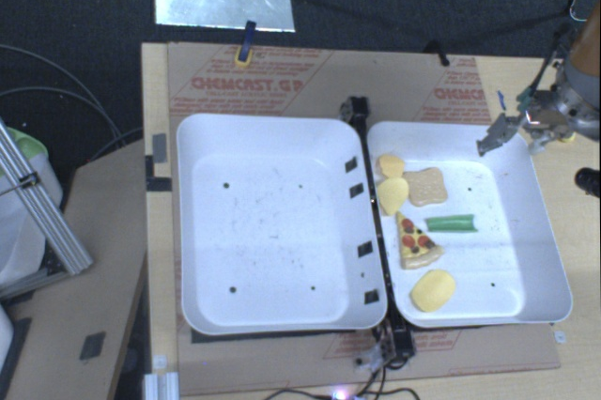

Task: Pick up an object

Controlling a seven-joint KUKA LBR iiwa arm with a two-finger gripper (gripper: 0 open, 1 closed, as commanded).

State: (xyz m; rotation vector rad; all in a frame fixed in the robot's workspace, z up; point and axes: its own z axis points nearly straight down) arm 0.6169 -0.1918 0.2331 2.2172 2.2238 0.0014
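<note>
While the arm [580, 60] hangs over the far right corner of the right bin [535, 201], all the pickable stuff sits way over on the other side of that bin, bunched along its left wall. So nothing is anywhere near the gripper [515, 128], which is up at the bin's back rim with a dark finger [494, 137] poking out toward the left. Honestly can't tell if the fingers are spread or pressed together, it's just too small and blurry there. Nothing shows between them though.

Rundown of the food toys: a small yellow piece [391, 166] at the back, a bigger yellow chip [392, 194] just in front of it, and a toast slice [428, 188] touching the chip's right side. Below those is a pizza slice [414, 241] with red dots, and a green bean [451, 223] lying flat just right of it, the closest thing to the gripper but still well apart from it. A lemon [433, 290] sits nearest the front edge.

Left bin [272, 224] is just white floor with some scuffs. Both bins sit on a cardboard sheet [282, 74].
</note>
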